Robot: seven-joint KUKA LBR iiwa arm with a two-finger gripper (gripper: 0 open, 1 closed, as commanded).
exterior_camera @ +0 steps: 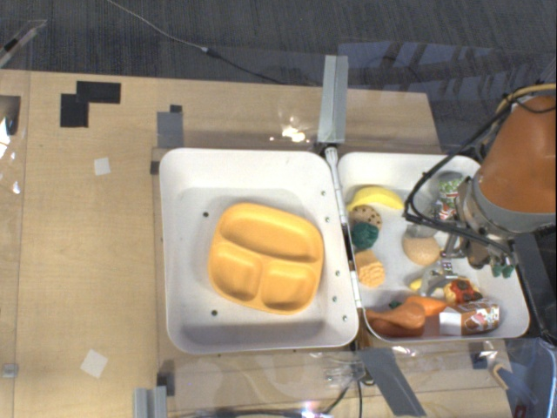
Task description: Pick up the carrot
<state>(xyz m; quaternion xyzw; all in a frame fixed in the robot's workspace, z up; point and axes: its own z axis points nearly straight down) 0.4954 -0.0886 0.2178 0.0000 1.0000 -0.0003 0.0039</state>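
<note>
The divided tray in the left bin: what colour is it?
Yellow-orange all over; the divided tray shows plainly in the camera view, lying in the left bin.

glossy white plastic bins, smooth yellow tray, perhaps plastic, matt wooden bench

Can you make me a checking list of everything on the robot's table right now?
Surface: wooden bench with two white bins; left bin, right bin.
Job's things: carrot lies near the front of the right bin, beside a brown lump.
Clutter: yellow divided tray in the left bin; in the right bin a yellow lemon-like piece, a dark green piece, a corn piece, a tan round piece and a small bottle.
Hand: hand hangs over the right bin, above the carrot; grip unclear.
Cables: black cables loop by the arm.
Surroundings: grey carpet.
</note>
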